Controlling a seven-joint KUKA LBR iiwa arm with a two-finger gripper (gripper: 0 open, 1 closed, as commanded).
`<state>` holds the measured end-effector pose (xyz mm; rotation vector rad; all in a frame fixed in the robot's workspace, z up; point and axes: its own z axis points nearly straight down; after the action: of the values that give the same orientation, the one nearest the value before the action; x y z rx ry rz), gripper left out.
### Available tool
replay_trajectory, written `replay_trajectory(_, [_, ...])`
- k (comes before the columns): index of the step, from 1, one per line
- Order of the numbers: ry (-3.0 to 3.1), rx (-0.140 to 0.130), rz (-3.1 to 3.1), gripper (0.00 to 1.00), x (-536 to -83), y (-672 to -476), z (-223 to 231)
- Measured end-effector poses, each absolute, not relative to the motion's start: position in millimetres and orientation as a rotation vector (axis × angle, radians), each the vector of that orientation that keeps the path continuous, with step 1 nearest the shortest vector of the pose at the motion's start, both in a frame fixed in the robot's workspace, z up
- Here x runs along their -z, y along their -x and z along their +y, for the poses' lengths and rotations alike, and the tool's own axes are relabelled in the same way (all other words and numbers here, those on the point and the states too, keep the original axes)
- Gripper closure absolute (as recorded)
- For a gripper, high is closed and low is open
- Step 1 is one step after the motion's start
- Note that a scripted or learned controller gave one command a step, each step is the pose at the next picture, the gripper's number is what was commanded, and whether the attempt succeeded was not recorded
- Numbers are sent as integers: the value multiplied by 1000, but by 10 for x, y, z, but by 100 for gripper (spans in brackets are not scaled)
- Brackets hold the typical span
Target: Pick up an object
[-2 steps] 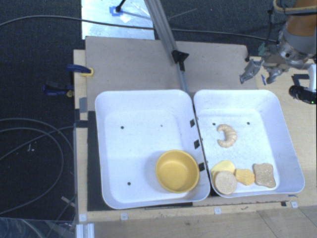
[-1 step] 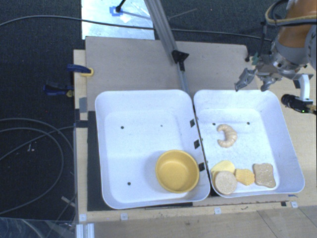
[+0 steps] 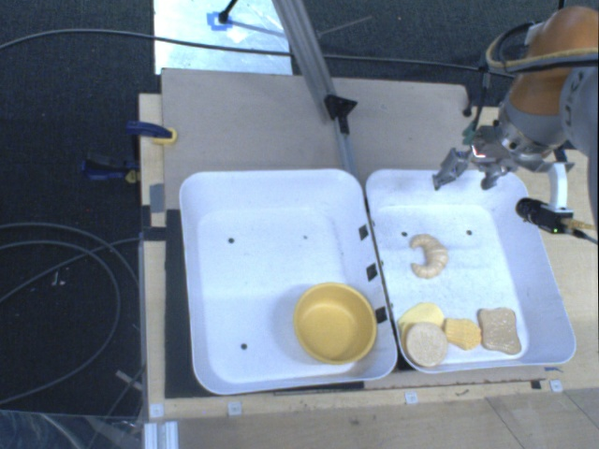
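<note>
So the arm's parked over the back edge of the right bin (image 3: 538,251), gripper (image 3: 470,174) hanging up above the far rim with its two dark fingers spread apart and nothing between them, so no grab has happened yet as far as I can see. All the likely targets are in that right bin: a pale croissant (image 3: 429,255) sitting alone around the middle, curved and puffy-looking, probably plastic toy food, and then a little cluster jammed along the near wall: a round tan cracker (image 3: 426,345) lying partly over a flat yellow disc (image 3: 421,316), a small ridged yellow biscuit (image 3: 461,333) beside it, and a slice of toast (image 3: 500,330) with a speckled brownish face. My guess is the croissant is the easy pick since it's got open space all round it, while the flat stuff hugging the wall looks awkward to get fingers under. The left bin (image 3: 243,223) has a yellow bowl (image 3: 335,322), smooth and shallow, near its front right corner.
</note>
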<state>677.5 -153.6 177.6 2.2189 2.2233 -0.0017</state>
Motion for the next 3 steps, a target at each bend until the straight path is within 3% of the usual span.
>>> replay_trajectory(1, [-2220,3,2225,0,-1150,-6778,-1544])
replay_trajectory(2, [-2214,-2,2222,100,-1301,-6795,-1547])
replay_trajectory(3, [-2217,-6,2217,100,-1763,-6757,-1558])
